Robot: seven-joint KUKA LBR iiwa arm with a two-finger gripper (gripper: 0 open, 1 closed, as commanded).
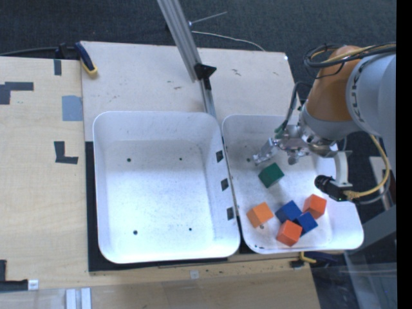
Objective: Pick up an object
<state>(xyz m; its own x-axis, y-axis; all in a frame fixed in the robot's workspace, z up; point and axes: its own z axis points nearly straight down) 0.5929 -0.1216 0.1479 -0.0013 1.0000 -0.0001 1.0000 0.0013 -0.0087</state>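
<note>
My gripper (278, 157) hangs over the right bin (341, 240), near its upper middle, with its fingers spread open and nothing between them. Just below it lies a green block (271, 174), apart from the fingertips. Toward the bin's near end sit an orange block (260, 214), two blue blocks (289, 210) (308, 223), and two red-orange blocks (315, 205) (290, 232), the last four packed close together.
The left bin (103, 172) stands beside the right one, their walls meeting at a shared edge. A slanted metal pole (180, 31) crosses the bench behind the bins. Cables and a black fitting (325, 187) hang off the arm's wrist above the bin's right side.
</note>
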